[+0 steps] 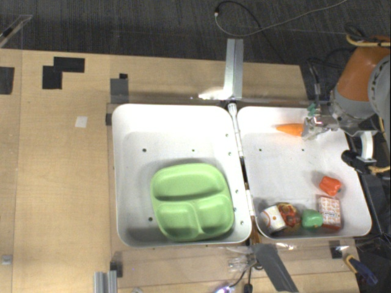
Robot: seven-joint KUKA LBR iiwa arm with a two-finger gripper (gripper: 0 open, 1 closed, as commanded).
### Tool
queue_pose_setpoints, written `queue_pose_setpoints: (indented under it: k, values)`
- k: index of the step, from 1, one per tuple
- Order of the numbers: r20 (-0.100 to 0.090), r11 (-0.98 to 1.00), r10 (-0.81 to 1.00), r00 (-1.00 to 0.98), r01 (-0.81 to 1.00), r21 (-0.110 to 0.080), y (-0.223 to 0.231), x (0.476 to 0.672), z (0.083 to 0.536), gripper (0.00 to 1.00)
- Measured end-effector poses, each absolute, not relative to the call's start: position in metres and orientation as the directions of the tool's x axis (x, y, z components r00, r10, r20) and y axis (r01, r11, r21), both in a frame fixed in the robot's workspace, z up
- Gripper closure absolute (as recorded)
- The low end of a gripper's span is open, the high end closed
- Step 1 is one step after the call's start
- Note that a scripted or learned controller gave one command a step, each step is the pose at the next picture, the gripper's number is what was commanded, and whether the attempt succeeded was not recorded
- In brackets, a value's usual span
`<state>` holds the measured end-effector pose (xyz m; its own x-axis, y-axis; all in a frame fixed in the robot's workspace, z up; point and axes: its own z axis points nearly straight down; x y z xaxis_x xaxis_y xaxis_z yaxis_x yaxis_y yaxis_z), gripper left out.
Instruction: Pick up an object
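End effector (315, 124) is hanging over the far right corner of the right bin (269, 170), right beside the orange carrot (289, 128); whether it's wide or narrow, I can't tell. Carrot is lying flat on the bin floor. Orange block (330, 185) is sitting mid-right. Small can (274, 218), green piece (311, 219) and patterned carton (329, 212) are crowding the near edge. Green divided tray (192, 201) is lying in the left bin (131, 163).
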<state>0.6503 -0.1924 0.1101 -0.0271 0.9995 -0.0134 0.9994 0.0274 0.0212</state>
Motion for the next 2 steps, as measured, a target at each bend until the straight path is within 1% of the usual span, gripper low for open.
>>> queue_pose_setpoints:
  k: [1,2]
  values:
    - [-0.016,0.033,0.999,-0.032,0.999,0.028,-0.1914,0.6527,0.1229,1.00]
    - [-0.016,0.033,0.999,-0.033,0.999,0.027,-0.1912,0.6528,0.1228,0.00]
